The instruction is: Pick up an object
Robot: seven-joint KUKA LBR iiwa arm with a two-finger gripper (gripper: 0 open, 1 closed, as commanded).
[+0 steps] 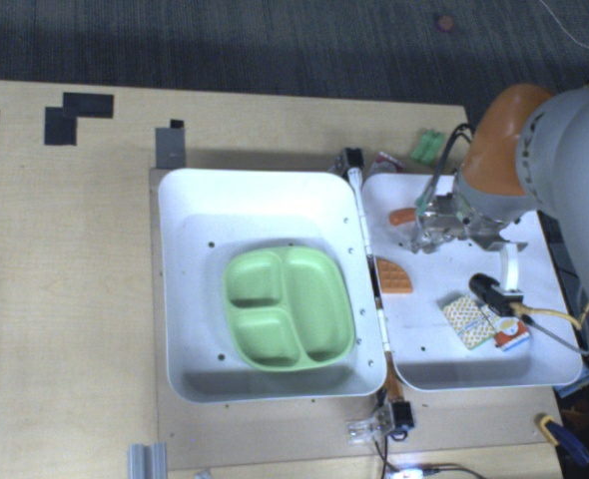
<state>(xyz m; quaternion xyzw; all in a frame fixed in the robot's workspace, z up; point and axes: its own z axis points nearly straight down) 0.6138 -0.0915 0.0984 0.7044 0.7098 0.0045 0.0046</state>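
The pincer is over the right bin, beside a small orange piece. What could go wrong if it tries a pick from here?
1. The pincer sits beside the small orange piece, not over it; a grab here may miss or push it away.
2. The ridged orange wedge lies close to the left wall of the right bin, leaving little room.
3. The patterned packet lies flat and may slip.

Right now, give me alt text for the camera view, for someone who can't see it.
The grey arm's hand hangs over the right bin, close to a small orange item; an orange-brown wedge and a patterned packet also lie there. The left bin holds a green divided plate.
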